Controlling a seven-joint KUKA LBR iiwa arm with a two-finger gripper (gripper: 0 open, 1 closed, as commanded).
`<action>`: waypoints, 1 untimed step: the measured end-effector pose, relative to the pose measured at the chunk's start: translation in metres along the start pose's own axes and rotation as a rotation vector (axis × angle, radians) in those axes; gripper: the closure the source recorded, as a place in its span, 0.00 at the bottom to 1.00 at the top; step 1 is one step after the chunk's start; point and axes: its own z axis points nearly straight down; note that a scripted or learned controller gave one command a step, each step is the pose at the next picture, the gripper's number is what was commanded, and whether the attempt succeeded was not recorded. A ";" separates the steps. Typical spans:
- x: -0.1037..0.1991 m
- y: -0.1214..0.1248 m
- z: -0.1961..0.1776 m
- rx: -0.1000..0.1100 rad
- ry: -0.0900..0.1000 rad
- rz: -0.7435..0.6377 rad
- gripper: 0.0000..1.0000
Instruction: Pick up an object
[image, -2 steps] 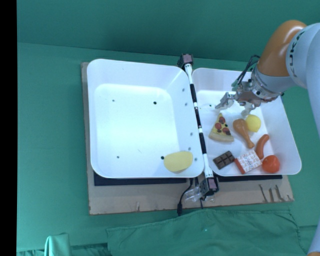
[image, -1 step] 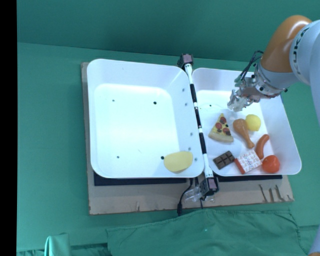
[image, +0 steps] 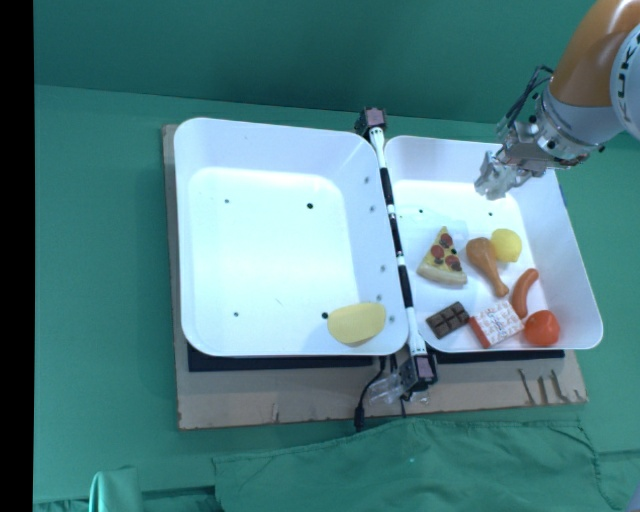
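Pincer (image: 494, 184) is hovering over the far side of the right bin (image: 580, 300), holding nothing; whether it is apart or together, you cannot tell. You are aiming at food toys clustering nearer the front: pizza slice (image: 442, 258), drumstick (image: 485, 262), lemon (image: 507, 244). Try choosing the pizza slice, since it is lying apart from its neighbours, and descending squarely.

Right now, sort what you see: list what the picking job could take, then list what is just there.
Could be picked:
pizza slice
chicken drumstick
lemon
sausage
tomato
chocolate bar
red and white packet
yellow chip, in the left bin
The gripper hangs over the right bin.

Just there:
cardboard sheet
green cloth
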 end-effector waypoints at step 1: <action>-0.005 0.009 -0.050 0.001 0.000 0.000 1.00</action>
